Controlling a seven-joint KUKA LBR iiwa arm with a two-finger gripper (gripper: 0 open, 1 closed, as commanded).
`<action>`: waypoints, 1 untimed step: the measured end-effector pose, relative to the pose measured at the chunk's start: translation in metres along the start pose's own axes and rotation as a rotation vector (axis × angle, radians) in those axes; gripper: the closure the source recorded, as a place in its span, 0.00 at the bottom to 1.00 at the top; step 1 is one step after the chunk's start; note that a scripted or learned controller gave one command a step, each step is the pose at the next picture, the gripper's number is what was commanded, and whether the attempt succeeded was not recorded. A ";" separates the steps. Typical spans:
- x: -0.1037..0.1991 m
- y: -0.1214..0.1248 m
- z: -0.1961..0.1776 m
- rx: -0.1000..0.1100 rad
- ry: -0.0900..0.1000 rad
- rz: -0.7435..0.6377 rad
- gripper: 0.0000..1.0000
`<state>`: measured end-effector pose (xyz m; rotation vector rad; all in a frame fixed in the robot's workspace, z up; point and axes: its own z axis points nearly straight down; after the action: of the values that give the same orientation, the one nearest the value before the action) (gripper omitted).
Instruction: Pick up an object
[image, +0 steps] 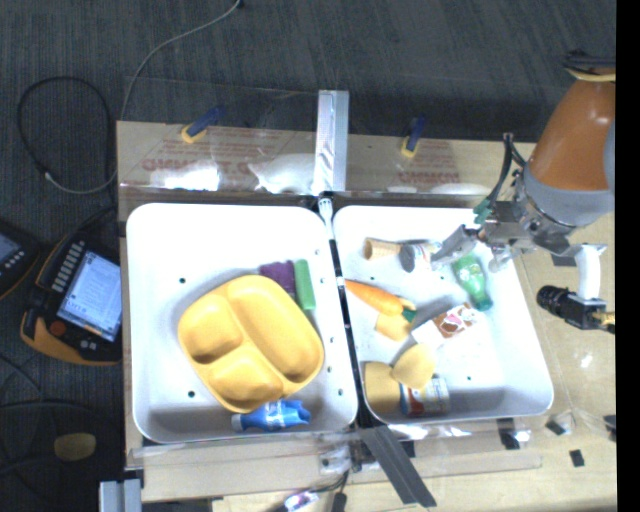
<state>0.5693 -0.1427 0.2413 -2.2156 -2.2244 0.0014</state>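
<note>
The end effector (492, 238) sits over the upper right corner of the right bin (535, 350), just above a green bottle (472, 280), but I honestly can't tell what state it's in from this angle. That bin is crowded: a carrot (375, 296) by the divider, a tan tube (385, 248) near the top, a can (424, 398) at the bottom. The left bin (160, 260) holds a yellow tray (250, 342), with a purple block (280, 273), a green stick (304, 284) and a blue bottle (272, 415) around it.

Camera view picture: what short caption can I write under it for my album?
Robot arm's end effector hovers over the right bin near a green bottle; a yellow tray fills the left bin.
</note>
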 end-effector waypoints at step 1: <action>-0.069 0.006 0.128 0.002 0.002 0.039 0.00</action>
<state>0.5757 -0.2117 0.1132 -2.2558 -2.1789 0.0014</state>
